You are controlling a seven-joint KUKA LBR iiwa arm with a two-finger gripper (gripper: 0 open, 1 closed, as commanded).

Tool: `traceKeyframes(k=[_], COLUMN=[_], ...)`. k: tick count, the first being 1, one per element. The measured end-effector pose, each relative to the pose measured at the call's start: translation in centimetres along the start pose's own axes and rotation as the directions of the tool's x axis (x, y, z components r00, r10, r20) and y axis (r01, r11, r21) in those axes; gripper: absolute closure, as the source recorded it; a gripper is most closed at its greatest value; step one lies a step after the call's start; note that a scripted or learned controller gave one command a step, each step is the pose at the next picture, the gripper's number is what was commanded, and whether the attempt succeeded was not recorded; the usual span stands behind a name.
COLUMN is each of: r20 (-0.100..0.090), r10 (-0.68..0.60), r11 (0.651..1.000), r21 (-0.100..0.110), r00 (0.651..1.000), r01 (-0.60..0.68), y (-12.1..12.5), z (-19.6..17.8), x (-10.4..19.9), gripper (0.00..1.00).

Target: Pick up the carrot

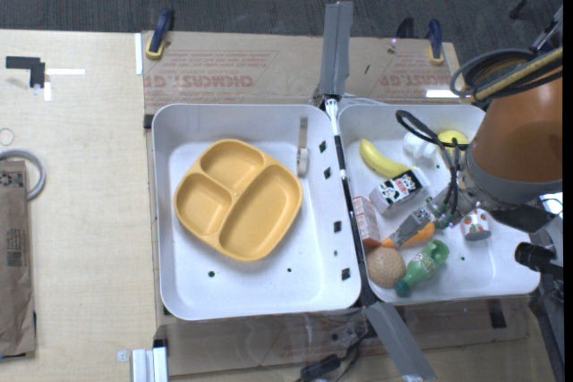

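Carrot [414,234]: orange, lying in the right bin [501,277] toward its left half, tilted with one end higher to the right; partly covered by the gripper.
Gripper [421,224]: grey, low over the carrot's upper side, touching or just above it; cannot tell how it is set, nor if the carrot is in its grasp.
Arm [519,143]: enters from the right; the broad orange band sits over the right bin's right half, with the grey wrist below it slanting down and left to the gripper; black and yellow cables [488,72] loop above it.
Near the carrot: a round tan ball [385,266] just below it; a green bottle [421,267] lying on its side, just beside the ball; a small black and white carton [397,190] just above; a flat packet [363,217] to the left, by the bin wall.
Further off in the same bin: a banana [382,159] above the carton; a yellow thing [453,139] and a white thing [416,145] near the top; a small cup [475,225] right of the gripper.
Left bin [170,219]: holds a yellow three-part plate [237,198], well apart from the carrot.
Counter [72,192]: pale wood, with cardboard [242,67] clamped behind the bins.
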State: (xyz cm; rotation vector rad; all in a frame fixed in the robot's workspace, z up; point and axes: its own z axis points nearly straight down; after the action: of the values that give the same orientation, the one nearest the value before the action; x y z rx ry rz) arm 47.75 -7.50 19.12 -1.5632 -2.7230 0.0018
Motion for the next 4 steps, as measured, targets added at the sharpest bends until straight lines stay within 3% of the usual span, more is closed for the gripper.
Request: traceKeyframes(k=[1,2,3,4], r20=[0.0,0.002,0.002,0.01], r10=[0.143,0.132,0.132,0.137], r11=[0.99,0.991,0.991,0.991], r21=[-0.001,-0.002,-0.002,-0.001], r00=[0.99,0.991,0.991,0.991], r01=[-0.143,-0.132,-0.132,-0.137], y=[-3.4,4.3,4.3,4.1], z=[10.0,9.9,9.9,9.0], x=[-5.7,-5.5,-5.5,-5.9], gripper=[0.0,0.0,0.0,1.0])
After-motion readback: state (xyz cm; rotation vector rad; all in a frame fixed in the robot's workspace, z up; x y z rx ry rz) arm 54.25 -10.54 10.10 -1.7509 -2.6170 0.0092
